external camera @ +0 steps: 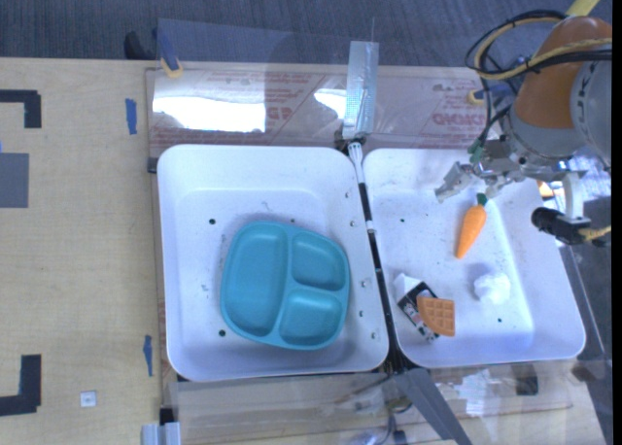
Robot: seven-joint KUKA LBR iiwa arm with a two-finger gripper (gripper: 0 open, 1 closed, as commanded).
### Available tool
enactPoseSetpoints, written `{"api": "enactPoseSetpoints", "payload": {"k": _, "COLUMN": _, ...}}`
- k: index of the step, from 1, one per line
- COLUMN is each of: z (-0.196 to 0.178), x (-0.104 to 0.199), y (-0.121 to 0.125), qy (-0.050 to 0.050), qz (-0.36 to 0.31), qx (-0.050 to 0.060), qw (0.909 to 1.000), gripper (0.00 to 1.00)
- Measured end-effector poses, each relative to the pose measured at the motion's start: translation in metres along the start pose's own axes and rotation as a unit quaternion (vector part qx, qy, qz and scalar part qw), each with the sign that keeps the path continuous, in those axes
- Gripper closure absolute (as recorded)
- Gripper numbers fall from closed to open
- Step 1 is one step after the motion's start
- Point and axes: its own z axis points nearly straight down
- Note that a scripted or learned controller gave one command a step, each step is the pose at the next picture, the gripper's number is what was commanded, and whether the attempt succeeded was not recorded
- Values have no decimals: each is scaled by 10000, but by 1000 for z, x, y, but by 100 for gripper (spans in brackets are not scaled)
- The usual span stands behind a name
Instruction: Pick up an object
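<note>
Tapered orange carrot [470, 229], matte plastic

Place: a robotics lab or test cell is showing here, not a home.
Bench: a pale wooden bench [78, 278] is carrying black corner marks and blue tape tabs.
Bins: two shallow white bins [185, 181] are sitting side by side, fenced by clear plastic sheets [253, 93].
Arm: a grey industrial arm [569, 84] with looping yellow and black cables [505, 45] is reaching in.
Contents: toy items are lying as test pieces, a plastic carrot [470, 229] and a teal divided plate [285, 284].
</note>
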Motion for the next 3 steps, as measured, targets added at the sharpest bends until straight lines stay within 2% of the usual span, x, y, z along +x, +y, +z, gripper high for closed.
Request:
{"api": "enactPoseSetpoints", "payload": {"k": 1, "z": 36, "x": -10, "y": -41, "qy": 0, "qz": 255, "qx": -7, "qw": 9997, "gripper": 0}}
{"api": "enactPoseSetpoints", "payload": {"k": 2, "z": 24, "x": -9, "y": -39, "qy": -6, "qz": 252, "qx": -37, "qw": 9997, "gripper": 100}}
{"api": "enactPoseSetpoints", "payload": {"k": 3, "z": -59, "x": 64, "y": 2, "qy": 16, "qz": 406, "qx": 99, "qw": 9991, "gripper": 100}}
